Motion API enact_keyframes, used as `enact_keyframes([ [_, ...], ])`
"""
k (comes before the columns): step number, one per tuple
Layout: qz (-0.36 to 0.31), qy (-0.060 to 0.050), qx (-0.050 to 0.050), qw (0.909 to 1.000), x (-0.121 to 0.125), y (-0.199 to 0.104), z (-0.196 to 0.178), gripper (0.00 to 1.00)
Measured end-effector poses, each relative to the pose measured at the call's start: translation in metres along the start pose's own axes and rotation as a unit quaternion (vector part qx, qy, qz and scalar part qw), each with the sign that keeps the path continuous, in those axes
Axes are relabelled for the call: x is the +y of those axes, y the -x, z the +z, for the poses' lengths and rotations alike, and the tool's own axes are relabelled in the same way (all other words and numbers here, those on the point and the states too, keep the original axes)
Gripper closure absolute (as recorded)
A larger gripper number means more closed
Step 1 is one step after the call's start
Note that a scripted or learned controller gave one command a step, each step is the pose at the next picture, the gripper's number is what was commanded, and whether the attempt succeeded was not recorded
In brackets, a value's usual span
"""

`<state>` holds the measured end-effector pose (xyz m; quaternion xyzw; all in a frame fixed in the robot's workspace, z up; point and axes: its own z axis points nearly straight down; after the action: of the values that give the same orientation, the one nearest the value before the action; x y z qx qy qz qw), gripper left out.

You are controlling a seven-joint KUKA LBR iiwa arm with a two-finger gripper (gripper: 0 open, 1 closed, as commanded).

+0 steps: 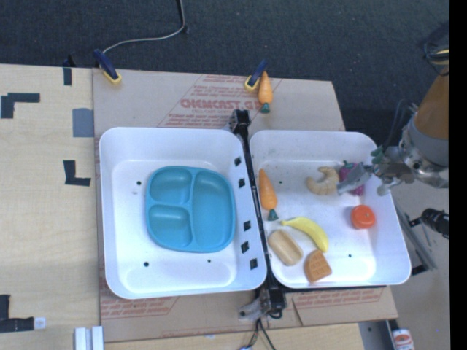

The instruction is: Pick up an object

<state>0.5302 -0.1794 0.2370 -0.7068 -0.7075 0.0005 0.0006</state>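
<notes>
Jaws [363, 173] hang over the right bin's [387, 268] far side beside a purple toy [353, 175]; their spread cannot be told. The toy looks light, rigid; grip its middle.

counter [44, 195]: light wood, dark tape marks at left | cardboard sheet [211, 104] on it | 2 white bins, left bin [117, 217] + right bin [394, 261], side by side on cardboard

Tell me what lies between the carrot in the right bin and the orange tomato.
In the camera view, the yellow banana lies between the carrot and the tomato, slightly below their line.
</notes>
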Motion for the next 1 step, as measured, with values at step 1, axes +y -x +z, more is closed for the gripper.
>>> enact_keyframes([
  [1, 0.000, 0.001, 0.001, 1.0000, -0.0265, -0.0340, 0.1511, 0.00],
])
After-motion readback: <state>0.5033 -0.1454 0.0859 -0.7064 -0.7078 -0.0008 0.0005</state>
